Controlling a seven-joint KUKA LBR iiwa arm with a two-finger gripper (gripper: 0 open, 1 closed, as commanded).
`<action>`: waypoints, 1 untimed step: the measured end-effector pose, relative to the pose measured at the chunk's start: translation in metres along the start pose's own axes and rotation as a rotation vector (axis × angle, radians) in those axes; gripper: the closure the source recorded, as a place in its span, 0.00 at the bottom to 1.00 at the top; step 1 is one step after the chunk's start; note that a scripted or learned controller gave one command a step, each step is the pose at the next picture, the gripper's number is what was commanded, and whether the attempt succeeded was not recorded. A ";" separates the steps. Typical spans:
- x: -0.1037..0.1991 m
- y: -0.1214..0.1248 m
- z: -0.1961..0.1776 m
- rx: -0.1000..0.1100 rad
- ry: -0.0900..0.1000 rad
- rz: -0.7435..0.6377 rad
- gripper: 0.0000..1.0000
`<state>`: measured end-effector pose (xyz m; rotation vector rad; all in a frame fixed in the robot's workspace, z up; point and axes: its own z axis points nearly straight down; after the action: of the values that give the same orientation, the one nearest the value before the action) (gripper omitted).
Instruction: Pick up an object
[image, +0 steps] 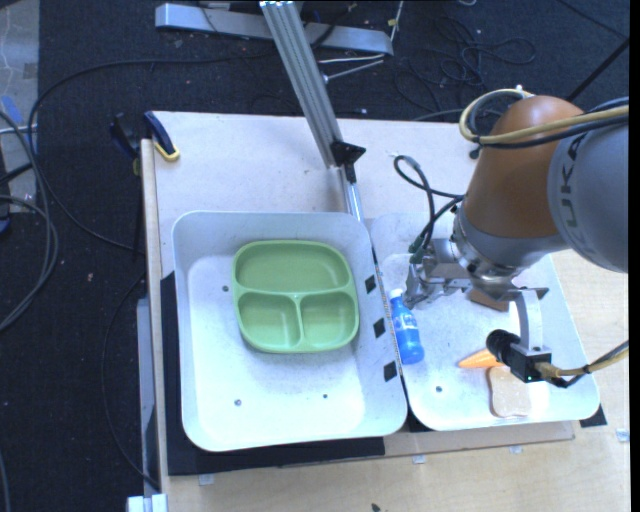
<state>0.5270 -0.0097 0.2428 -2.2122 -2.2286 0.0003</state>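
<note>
Two white bins (200, 400) sat on the bench — gripper (425, 285) (grip state unclear) hovered beside the blue bottle (406, 330).

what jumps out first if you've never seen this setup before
The green divided plate lies in the left bin, the brightest thing on the bench. Over the right bin, the arm's big orange band hangs above the tool, right beside a blue bottle lying along the bin's left wall. An orange piece and a tan piece lie nearer the front.
</note>
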 end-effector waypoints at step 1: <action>0.043 -0.007 0.002 0.000 0.000 0.001 1.00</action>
<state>0.5200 0.0337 0.2413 -2.2132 -2.2277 0.0002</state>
